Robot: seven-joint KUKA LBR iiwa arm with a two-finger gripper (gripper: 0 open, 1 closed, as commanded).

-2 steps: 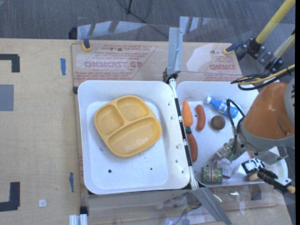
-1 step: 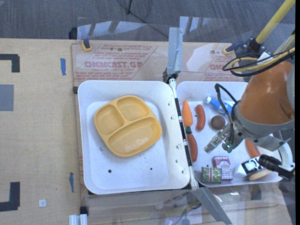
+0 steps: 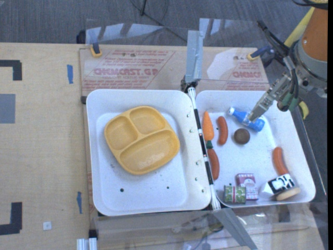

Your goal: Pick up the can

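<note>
A yellow divided plate (image 3: 141, 139) is lying in the left bin (image 3: 93, 155), leaving bare white floor open along the bin's 5 to 7 o'clock edge. At 12 o'clock of that bin a brown panel (image 3: 127, 69) is showing red print that seems to read "CHEMCAST GP". The right bin (image 3: 303, 155) is far more crowded. A carrot (image 3: 207, 125) and a sausage (image 3: 214, 163) are lying along its 9 o'clock wall, with a second sausage (image 3: 222, 129) just beside the carrot. The can (image 3: 234, 194), green and on its side, is lying at the 6 o'clock rim, touching a pink carton (image 3: 246, 184) at its 2 o'clock. The labels on both are too small to read. A brown ball (image 3: 241, 136) is sitting near the bin's middle. The gripper (image 3: 255, 120) is reaching in from 2 o'clock and pressing onto a blue object (image 3: 242, 115) near the 12 o'clock wall; whether it is open or closed cannot be told. The can is lying well apart from it, toward its 7 o'clock, with bare floor between them. A third sausage (image 3: 280, 160) and a black-and-white item (image 3: 281, 184) are crowding the 4 o'clock corner.
</note>
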